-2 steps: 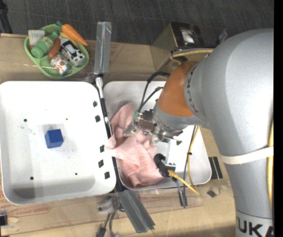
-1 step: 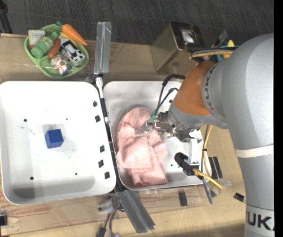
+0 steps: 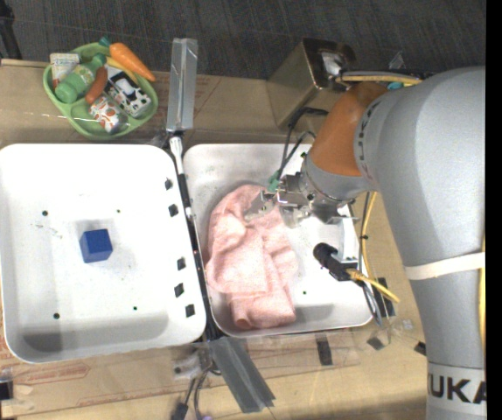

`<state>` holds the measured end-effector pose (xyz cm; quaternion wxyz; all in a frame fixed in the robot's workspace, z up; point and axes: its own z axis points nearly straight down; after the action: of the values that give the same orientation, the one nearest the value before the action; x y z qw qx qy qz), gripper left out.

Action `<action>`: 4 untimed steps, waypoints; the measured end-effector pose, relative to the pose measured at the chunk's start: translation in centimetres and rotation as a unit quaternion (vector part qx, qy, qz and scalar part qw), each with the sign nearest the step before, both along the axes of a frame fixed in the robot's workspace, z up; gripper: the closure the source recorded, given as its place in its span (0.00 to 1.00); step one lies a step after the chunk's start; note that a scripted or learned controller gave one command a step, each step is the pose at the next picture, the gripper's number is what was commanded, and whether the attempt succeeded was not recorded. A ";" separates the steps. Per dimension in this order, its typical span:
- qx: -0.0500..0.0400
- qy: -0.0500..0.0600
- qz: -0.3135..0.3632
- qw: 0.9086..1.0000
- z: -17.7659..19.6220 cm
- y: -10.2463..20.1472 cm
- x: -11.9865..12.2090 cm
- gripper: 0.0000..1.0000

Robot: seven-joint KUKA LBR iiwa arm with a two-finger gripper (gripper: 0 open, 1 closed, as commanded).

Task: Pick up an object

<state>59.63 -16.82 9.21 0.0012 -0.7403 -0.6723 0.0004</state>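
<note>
A crumpled pink cloth (image 3: 249,261) lies in the right bin (image 3: 225,160), covering its left and middle part. A small blue cube (image 3: 96,244) sits alone in the left bin (image 3: 32,182). My gripper (image 3: 273,206) hangs low over the upper edge of the pink cloth, its metal fingers right at the fabric. The grey arm with its orange band reaches in from the right and hides the bin's right side.
A green bowl (image 3: 76,122) of toy food, with carrots and small packets, stands behind the left bin. A grey metal bar (image 3: 181,86) lies along the divide between the bins. Wooden bench surface surrounds both bins.
</note>
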 end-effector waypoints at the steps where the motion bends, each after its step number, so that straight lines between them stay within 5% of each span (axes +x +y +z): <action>1: 0.000 0.000 -0.014 1.000 1.4 0.9 2.5 0.00; 2: 0.000 -0.001 0.082 0.997 0.1 -3.1 6.2 0.00; 3: 0.000 0.000 0.143 0.990 0.0 -2.5 -1.8 0.00; 4: 0.001 0.000 0.190 0.982 -0.1 0.0 -4.6 0.00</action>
<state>55.01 -16.82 9.12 0.0018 -0.5994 -0.8005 0.0006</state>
